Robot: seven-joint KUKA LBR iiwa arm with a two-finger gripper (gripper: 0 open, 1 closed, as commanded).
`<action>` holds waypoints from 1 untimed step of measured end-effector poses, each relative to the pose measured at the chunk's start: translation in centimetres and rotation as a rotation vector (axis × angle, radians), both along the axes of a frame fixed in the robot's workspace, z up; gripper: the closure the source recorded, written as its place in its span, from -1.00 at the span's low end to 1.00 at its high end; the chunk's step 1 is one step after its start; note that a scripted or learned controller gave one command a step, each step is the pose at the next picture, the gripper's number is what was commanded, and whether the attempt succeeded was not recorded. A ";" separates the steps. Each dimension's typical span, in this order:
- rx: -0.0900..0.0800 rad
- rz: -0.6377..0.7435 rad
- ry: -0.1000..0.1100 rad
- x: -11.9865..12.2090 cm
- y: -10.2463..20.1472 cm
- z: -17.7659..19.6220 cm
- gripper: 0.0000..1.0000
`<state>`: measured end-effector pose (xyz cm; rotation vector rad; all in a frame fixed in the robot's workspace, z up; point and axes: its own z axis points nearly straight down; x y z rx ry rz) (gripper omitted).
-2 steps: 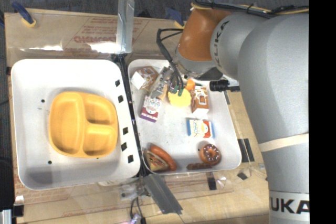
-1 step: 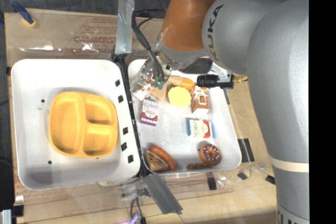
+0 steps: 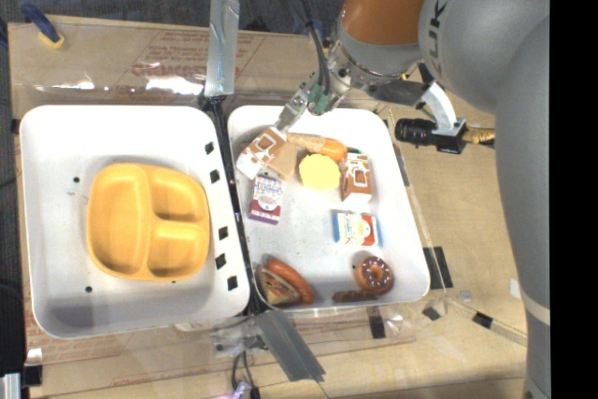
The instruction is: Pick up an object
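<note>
You see the gripper at the right bin's upper edge, above centre of frame, fingertips just over a small brown-and-white carton; whether they are parted, you cannot tell.

Two white bins side by side. Left bin holds a yellow divided plate. Right bin holds a brown carton, purple packet, yellow disc, orange roll, brown box, small white box, doughnut and hot dog. Gripper hangs over the right bin's far edge, just above the brown carton, holding nothing visible.
</note>
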<state>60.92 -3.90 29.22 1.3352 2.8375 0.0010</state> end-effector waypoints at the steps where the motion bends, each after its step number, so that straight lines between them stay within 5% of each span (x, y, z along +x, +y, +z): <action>1: -0.001 0.009 0.001 0.1 0.2 0.9 1.00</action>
